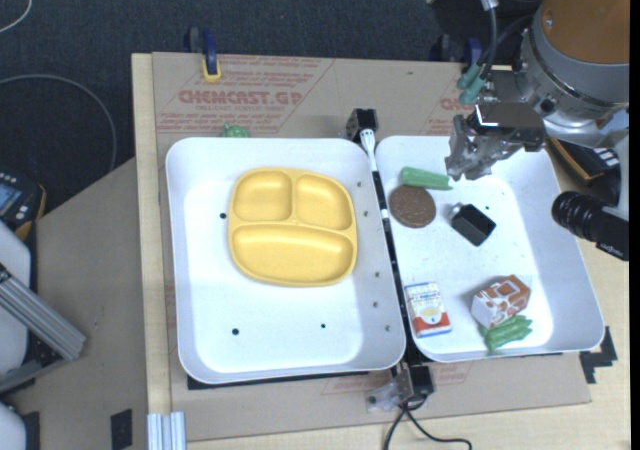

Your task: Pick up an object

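Two white bins: the left bin holds one yellow divided plate; the right bin holds six small items. These are one brown disc, one carton, one small box, one black block, two green pieces. Gripper hangs over the right bin's far end, above the disc and black block, nothing visibly between its fingers; opening not discernible.

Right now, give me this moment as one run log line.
phase: approach | end effector: above right bin, near green piece | nothing held | brown disc, black block untouched | yellow tray: left bin
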Tool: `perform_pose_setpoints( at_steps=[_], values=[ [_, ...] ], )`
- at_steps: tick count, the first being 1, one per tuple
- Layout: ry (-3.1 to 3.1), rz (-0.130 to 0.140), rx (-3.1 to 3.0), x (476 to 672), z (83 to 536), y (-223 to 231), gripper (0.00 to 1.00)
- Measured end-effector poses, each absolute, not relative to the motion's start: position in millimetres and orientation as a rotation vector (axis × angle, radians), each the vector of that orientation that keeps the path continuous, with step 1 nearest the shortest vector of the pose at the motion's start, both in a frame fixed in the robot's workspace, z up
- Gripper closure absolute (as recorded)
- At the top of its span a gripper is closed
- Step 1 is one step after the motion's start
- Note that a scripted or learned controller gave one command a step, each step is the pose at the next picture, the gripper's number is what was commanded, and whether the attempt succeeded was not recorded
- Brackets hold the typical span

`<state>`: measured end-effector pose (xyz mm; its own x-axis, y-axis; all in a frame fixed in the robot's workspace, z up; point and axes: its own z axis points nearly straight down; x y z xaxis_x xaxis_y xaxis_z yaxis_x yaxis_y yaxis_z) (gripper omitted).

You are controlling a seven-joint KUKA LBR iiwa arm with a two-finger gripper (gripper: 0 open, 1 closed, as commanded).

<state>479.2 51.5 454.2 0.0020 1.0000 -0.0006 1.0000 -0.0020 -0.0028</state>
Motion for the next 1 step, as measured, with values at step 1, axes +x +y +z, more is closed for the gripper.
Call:
perform_pose_setpoints(
  at_steps=[1],
  values=[
    [-2.228, -0.012, -2.221, 479.6, 523.2, 84.2, 1.0]
  ],
)
